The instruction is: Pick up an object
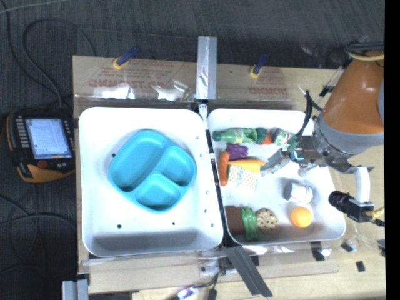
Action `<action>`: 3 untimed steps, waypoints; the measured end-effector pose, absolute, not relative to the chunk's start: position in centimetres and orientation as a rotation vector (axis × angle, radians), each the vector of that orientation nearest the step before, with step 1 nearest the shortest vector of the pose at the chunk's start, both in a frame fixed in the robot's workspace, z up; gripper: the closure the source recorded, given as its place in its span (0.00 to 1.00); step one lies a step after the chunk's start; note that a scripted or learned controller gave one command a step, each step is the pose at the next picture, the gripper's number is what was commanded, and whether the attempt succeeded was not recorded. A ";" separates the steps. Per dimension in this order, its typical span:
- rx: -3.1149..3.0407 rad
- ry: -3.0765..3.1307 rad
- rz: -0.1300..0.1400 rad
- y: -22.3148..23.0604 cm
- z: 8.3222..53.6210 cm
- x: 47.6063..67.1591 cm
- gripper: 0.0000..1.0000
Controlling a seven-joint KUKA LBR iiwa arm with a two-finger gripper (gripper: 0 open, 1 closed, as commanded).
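Overhead, the grey arm (350, 114) with its orange band reaches in from the right over the right bin (325, 186). Its end effector (282, 158) hangs low in the upper middle of that bin, near the yellow block (247, 165) and the speckled white-and-green packet (242, 177) just below the block. Whether it is apart or together cannot be told from this slant, and nothing can be seen gripped in it.

Along the bin's far edge lies a green bottle (237, 134), with a purple piece (236, 150) just under it. An orange carrot (224, 165) lies beside the bin's left wall. Toward the near edge sit a brown block (234, 219), a green strip (249, 224), a speckled cookie (267, 219) and an orange ball (301, 217). A small white-and-grey thing (300, 192) rests above the ball.

The left bin (100, 224) holds a blue divided tray (152, 169), tilted on the diagonal. A handheld control pad (40, 144) lies on the floor to the left of the bench (90, 74).
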State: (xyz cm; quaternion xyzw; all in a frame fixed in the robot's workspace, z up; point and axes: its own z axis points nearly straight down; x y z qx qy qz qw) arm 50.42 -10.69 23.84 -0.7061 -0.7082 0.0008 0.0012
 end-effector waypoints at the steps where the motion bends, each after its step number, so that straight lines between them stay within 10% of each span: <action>1: -2.293 -2.144 0.005 -11.1 15.6 57.3 0.00; 2: -2.155 -2.301 -0.023 -12.9 9.7 56.6 0.00; 3: -1.888 -2.538 -0.011 -11.5 9.7 62.2 0.00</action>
